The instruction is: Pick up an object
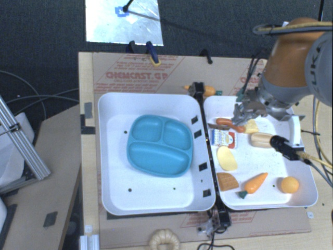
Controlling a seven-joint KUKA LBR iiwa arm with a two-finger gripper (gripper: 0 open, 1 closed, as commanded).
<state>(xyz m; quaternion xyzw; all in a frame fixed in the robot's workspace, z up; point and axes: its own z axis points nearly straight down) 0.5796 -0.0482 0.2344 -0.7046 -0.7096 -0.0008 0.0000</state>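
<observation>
The right bin [307, 194] holds several toy foods. A red-orange sausage [225, 123] lies at its upper left, beside a yellow wedge [252, 127] and a tan bread roll [259, 139]. Below the sausage are a white packet with red print [223, 138], a pale yellow oval slice [227, 159] and a brown cookie-like piece [227, 181]. A carrot [255, 183] and an orange ball [289, 184] lie near the front. My gripper [242, 114] hangs low over the sausage's right end and the yellow wedge.
The left bin [112, 139] carries a blue divided plate [159, 145]. A black divider with clips [204, 150] runs between the bins. A small orange thing [208, 91] sits just behind the bins on the cardboard.
</observation>
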